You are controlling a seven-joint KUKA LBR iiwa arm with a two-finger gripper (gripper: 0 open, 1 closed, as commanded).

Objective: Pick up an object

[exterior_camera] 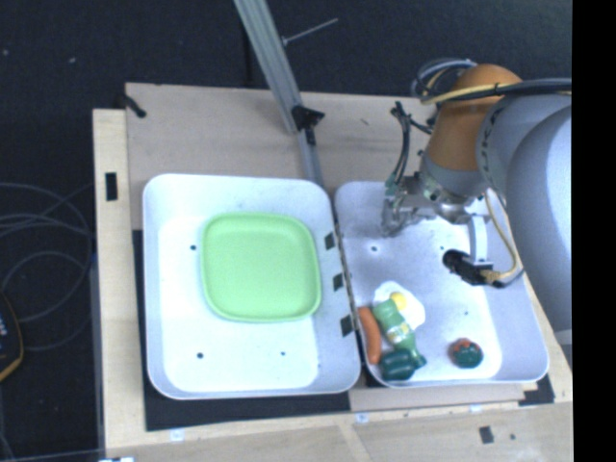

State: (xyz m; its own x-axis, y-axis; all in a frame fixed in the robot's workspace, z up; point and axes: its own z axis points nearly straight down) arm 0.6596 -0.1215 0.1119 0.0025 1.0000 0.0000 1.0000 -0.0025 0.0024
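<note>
The gripper (393, 221) hangs over the far end of the right bin (520, 354), and whether it's clenched or released I cannot tell. The toy pile (395, 330) sits at that bin's near edge, well apart from it. Small, light, probably slick plastic; the carrot (370, 333) looks best pinched across its middle.

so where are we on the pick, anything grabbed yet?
Nothing looks done: no object is lifted. The gripper sits over the bare upper part of the right bin, apart from the items. The carrot, the green and yellow pile, the dark green piece and the small round toy all lie along that bin's near side. Left: move over one, descend, grasp, lift.
</note>
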